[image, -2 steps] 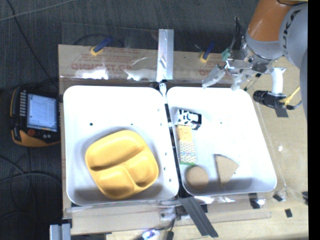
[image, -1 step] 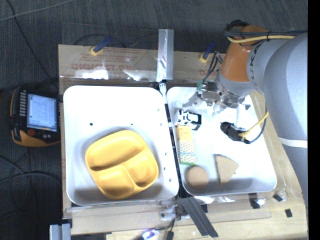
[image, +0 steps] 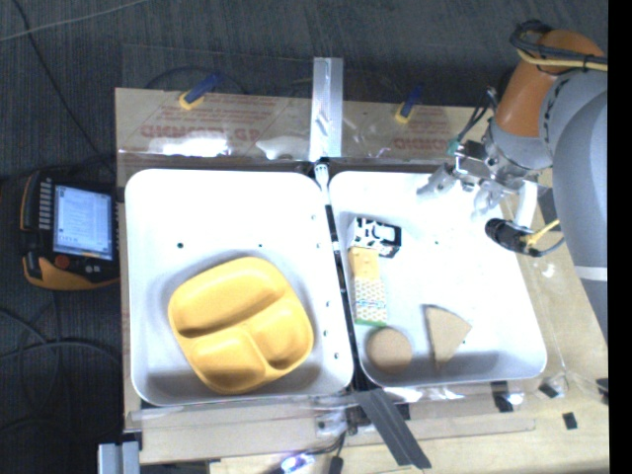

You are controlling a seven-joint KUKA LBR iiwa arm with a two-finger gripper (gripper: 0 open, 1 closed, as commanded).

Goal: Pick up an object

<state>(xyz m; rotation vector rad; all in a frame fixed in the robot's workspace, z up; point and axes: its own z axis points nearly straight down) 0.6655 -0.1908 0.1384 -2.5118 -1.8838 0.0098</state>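
Bench on dark carpet; handheld pendant (image: 74, 227) at left. My gripper (image: 462, 176) hangs over right bin (image: 513, 294) far edge; grip state: cannot tell. Right bin: black-white item (image: 378, 234), yellow-green box (image: 368, 286), round brown piece (image: 389, 347), tan wedge (image: 447, 332). Left bin (image: 158, 205): yellow divided tray (image: 240, 322)

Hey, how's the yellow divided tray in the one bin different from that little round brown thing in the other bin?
The yellow tray is far bigger than the round brown piece, taking up much of the left bin, while the brown piece sits small in the near corner of the right bin. The tray is bright yellow with moulded compartments; the brown piece is a plain tan disc. Both lie flat, away from the gripper.
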